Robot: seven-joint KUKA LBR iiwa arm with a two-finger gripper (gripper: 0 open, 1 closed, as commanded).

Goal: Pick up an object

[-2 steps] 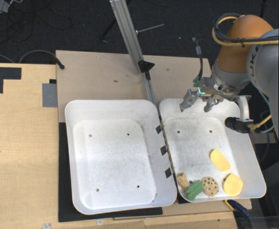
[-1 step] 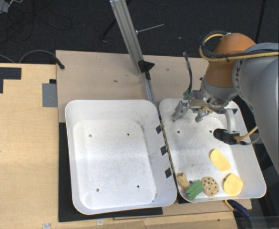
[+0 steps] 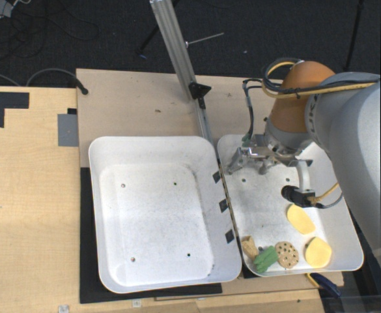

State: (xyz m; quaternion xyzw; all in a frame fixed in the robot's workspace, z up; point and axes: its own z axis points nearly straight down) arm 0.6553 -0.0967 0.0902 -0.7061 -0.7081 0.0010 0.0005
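Lying in right bin point(image 3: 346, 256), near its front edge: green piece point(image 3: 266, 259), tan chunk point(image 3: 249, 246) just left of it, round brown cookie point(image 3: 286, 254) just right, two yellow pieces point(image 3: 301, 219) point(image 3: 318, 252) further right. Gripper point(image 3: 254, 160) hovers over far part of same bin, well apart from objects; nothing between fingers, jaw state cannot tell. Left bin point(image 3: 102, 175) beside, white.

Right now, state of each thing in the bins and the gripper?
Gripper: over the right bin's far end, nothing seen in it.
Two yellow pieces: lying flat, apart.
Cookie: flat, near edge.
Green piece: lying beside cookie.
Left bin: upright on bench.
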